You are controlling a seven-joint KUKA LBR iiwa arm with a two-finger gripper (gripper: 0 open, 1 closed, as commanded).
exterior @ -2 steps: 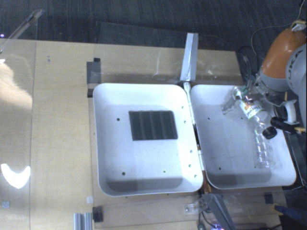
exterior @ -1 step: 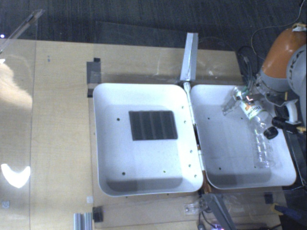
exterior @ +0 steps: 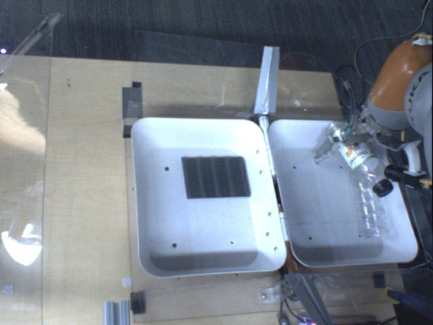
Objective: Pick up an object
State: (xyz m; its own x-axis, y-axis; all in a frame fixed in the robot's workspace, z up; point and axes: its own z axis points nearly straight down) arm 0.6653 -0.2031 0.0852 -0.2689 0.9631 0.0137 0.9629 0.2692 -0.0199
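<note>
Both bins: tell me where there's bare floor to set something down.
Left bin: bare all round the dark ribbed mat, widest along the near edge. Right bin: bare on its left and near parts. Crowded at its far right, where the hand meets a clear plastic bottle.

- The arm point(exterior: 399, 93) comes in from the right edge, its orange band uppermost and the grey wrist below it.
- The gripper point(exterior: 348, 141) points left and slightly down; its fingers are too blurred to read.
</note>
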